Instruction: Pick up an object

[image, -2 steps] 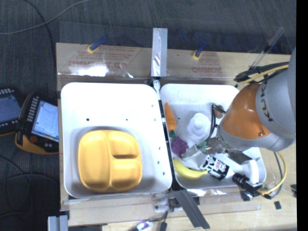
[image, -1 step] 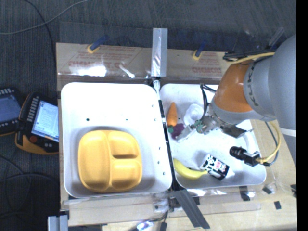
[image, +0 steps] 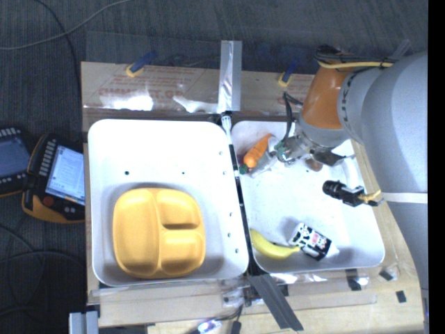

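Reach step: hand (image: 272,160) hovered beside small orange plastic carrot (image: 256,152), far-left of right white bin (image: 375,245); finger state unreadable. Next: descend, close.

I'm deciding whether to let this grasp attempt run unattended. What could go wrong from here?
1. The carrot lies tight against the right bin's wall, so the claw may strike the wall or push the carrot aside.
2. The claw comes in at a slant, so the carrot could slip away.
3. The cable near the wrist might snag.
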